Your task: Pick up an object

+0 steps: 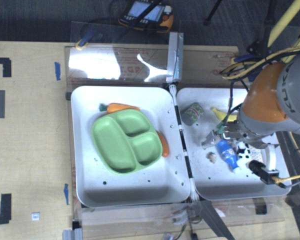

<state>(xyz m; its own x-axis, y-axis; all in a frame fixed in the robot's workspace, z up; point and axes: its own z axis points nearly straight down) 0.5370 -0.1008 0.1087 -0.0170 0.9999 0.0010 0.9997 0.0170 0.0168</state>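
On the wooden bench, the right shallow white bin (200, 181) holds the gripper (224, 134), grip state indiscernible, just above a small blue plastic bottle (227, 155); nothing visibly lifted yet.

bright, even | glare on clear panel (115, 64) | focus sharp

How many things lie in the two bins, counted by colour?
Green: 2, the divided plate and a small greenish can
Orange: 2, a piece above the plate, another at its right
Blue: 1, a bottle
Yellow: 1, a piece
Total: 6
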